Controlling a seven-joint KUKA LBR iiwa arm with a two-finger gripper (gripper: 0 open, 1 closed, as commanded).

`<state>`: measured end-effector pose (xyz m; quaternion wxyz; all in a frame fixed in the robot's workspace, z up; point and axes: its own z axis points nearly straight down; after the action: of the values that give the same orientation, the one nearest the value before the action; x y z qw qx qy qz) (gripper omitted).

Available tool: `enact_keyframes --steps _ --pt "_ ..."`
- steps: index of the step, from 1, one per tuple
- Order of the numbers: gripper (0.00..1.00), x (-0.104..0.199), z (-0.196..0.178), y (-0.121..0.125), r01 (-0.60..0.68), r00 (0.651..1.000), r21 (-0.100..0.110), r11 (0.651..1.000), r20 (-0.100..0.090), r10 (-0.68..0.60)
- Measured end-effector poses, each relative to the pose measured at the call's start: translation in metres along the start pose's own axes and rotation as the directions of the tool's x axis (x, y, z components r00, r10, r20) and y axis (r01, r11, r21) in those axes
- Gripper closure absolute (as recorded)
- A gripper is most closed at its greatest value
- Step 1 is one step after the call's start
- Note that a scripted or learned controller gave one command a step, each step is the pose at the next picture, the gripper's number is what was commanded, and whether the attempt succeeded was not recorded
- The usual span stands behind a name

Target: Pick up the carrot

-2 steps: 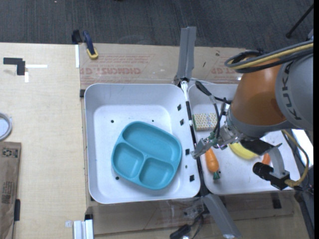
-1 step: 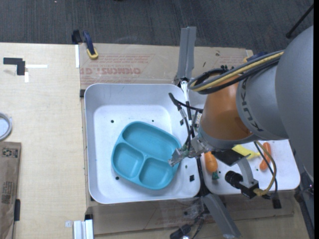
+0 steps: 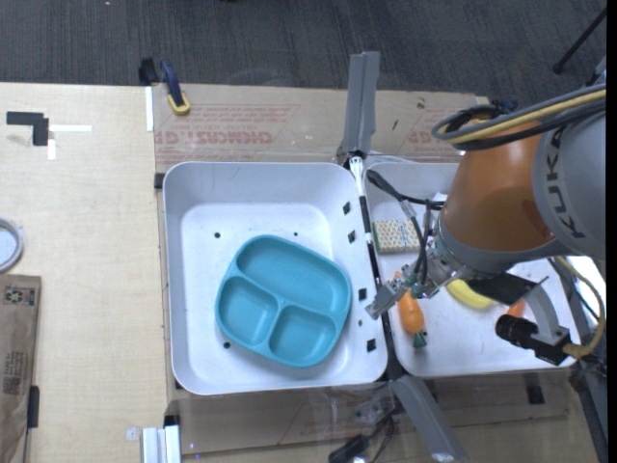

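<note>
Down at the right bin's [image 3: 453, 355] left edge lies the carrot [image 3: 413, 314], with the gripper [image 3: 413, 280] right above it; whether the jaws are spread, I can't tell. Left bin [image 3: 183, 258] holds a blue tray [image 3: 282, 301].

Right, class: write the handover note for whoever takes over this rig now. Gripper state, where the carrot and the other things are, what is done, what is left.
Gripper: low in the right bin, directly over the carrot's top end; the view does not settle whether it has a grip.
Carrot: lies on the right bin's floor near its left wall, green end toward the front.
Also in that bin: a banana beside the arm and a waffle-like block at the back.
Left bin: holds a blue divided plate.
Done: the approach to the carrot.
Left: confirm the grasp, then lift.
</note>
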<state>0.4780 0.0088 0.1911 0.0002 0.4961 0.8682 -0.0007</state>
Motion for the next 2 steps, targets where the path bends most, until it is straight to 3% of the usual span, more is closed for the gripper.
enact_keyframes --steps 1,2 --pt "0.00 0.027 0.000 0.016 0.055 0.999 0.000 0.999 0.000 -0.055" --pt "0.00 0.000 0.000 0.001 0.155 0.988 0.000 0.988 -0.001 -0.155"
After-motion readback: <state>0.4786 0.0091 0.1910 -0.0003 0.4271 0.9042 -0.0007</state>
